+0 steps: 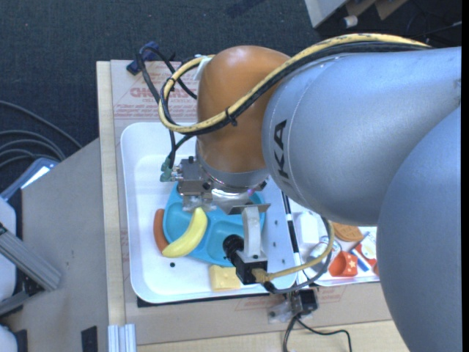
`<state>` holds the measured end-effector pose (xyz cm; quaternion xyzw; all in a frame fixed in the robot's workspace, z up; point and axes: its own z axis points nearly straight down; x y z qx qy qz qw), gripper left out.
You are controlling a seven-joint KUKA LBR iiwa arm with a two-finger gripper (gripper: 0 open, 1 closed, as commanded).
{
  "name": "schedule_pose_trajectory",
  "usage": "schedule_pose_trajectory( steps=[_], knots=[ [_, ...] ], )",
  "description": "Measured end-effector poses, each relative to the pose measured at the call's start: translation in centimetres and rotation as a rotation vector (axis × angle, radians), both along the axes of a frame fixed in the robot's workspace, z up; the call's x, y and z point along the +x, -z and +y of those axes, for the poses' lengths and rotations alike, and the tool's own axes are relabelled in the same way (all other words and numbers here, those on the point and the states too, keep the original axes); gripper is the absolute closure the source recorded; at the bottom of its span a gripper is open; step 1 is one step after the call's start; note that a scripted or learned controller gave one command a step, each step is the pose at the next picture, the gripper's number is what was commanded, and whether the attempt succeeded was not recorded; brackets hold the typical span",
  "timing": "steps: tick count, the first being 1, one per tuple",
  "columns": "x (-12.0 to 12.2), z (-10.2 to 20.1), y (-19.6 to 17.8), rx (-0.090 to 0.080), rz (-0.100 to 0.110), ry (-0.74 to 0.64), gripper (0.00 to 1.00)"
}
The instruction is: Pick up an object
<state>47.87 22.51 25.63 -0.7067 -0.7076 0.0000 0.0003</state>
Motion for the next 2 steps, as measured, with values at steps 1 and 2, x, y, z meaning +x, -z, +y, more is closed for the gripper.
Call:
schedule_pose_trajectory(
  steps=[1,2],
  knots=[
    [0.0,0.0,-0.6,0.0,0.0,0.0,1.0],
    [5.7,-0.1,-0.2,-0.001,-0.001,0.002,1.0]
  ],
)
